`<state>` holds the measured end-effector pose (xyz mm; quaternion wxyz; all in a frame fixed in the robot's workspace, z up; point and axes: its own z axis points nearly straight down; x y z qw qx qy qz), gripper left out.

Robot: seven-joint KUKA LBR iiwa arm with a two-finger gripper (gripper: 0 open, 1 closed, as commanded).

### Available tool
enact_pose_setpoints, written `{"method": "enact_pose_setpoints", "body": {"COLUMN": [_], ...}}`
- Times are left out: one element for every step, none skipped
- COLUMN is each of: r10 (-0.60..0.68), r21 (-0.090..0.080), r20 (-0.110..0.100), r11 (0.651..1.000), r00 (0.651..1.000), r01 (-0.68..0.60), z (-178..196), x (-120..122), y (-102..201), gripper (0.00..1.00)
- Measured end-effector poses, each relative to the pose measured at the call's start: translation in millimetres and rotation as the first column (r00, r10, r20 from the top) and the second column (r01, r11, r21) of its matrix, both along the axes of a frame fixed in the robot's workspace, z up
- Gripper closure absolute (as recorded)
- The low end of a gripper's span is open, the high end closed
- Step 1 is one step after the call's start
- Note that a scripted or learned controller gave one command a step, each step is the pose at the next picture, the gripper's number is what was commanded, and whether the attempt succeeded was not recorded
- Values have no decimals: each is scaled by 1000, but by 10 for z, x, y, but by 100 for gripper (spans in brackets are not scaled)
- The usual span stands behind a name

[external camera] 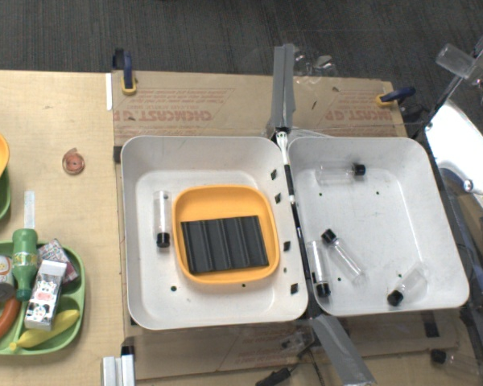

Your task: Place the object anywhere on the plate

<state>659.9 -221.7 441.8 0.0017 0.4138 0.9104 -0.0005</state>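
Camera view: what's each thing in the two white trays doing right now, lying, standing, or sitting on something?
Orange plate: flat in left bin.
Black ridged block: lying on the plate.
Clear tube: lying left of the plate, off it.
Four black-capped clear tubes in right bin: all lying down.

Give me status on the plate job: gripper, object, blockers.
Dark ribbed object lies flat on the orange plate in the left bin. Clear vial beside the plate, apart from it. More vials loose in the right bin.
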Motion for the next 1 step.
{"method": "enact_pose_setpoints", "body": {"r10": [0], "r21": [0], "r20": [0], "r11": [1000], "r00": [1000], "r01": [0], "z": [0], "x": [0], "y": [1], "gripper": [0]}}
